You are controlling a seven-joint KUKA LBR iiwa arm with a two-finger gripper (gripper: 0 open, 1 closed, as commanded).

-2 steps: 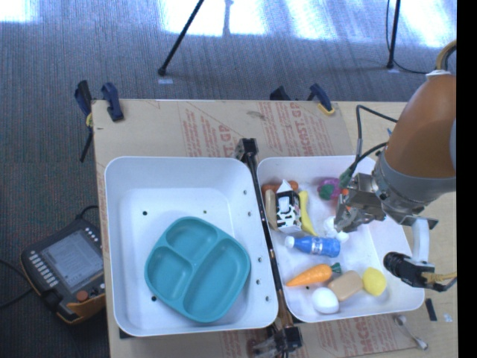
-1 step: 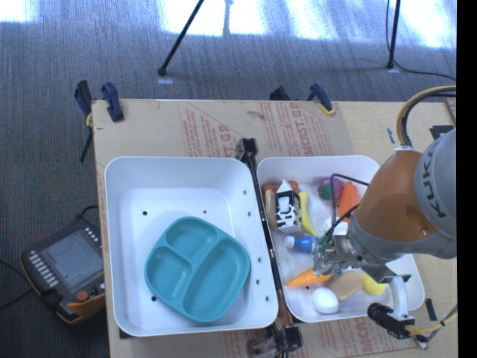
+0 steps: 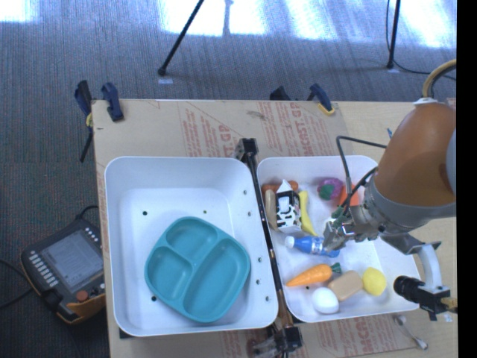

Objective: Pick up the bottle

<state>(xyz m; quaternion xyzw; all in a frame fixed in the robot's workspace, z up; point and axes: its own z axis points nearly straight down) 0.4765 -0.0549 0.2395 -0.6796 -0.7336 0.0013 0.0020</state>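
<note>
A small blue bottle [image 3: 307,245] with a white cap lies on its side in the middle of the right bin [image 3: 298,313], cap pointing left. My gripper [image 3: 333,237] hangs directly over the bottle's right end, reaching in from the right under the orange-banded wrist. The fingers are dark and crowded against the bottle, so their gap is hidden.
Around the bottle lie a cow-patterned carton [image 3: 286,209], a banana [image 3: 305,213], a carrot [image 3: 310,276], a white egg [image 3: 325,300], a tan block [image 3: 346,284], a lemon [image 3: 374,281] and a purple fruit [image 3: 327,189]. The left bin [image 3: 127,177] holds a teal divided plate [image 3: 197,268].
</note>
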